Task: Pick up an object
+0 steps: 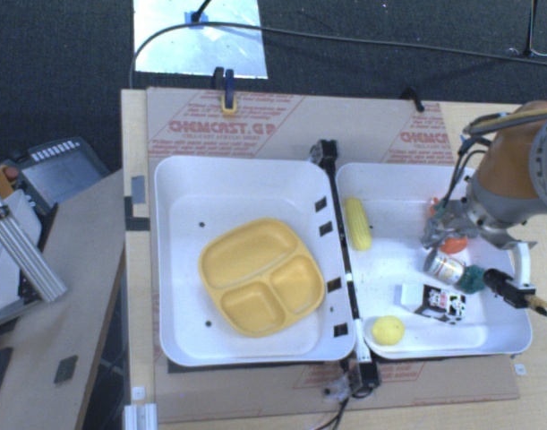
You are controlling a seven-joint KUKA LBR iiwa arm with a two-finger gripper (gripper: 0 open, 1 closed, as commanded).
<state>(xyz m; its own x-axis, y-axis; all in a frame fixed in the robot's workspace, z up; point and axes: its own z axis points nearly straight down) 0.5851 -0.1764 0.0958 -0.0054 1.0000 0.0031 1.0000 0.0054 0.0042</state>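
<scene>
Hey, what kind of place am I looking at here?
Probably a robotics lab test bench, not a kitchen. Two shallow white plastic bins sit side by side on a cardboard sheet, a grey arm with an orange band reaches in, and the food is toys, such as a yellow plastic corn cob.

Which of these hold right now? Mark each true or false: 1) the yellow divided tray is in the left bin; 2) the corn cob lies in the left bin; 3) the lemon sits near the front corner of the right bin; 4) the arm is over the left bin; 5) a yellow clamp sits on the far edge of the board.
1) True. The yellow divided tray lies in the left bin.
2) False. The corn cob lies in the right bin, beside the divider.
3) True. The lemon sits at that bin's near left corner.
4) False. The arm is over the right bin.
5) True. The yellow clamp grips the board's far edge.
</scene>
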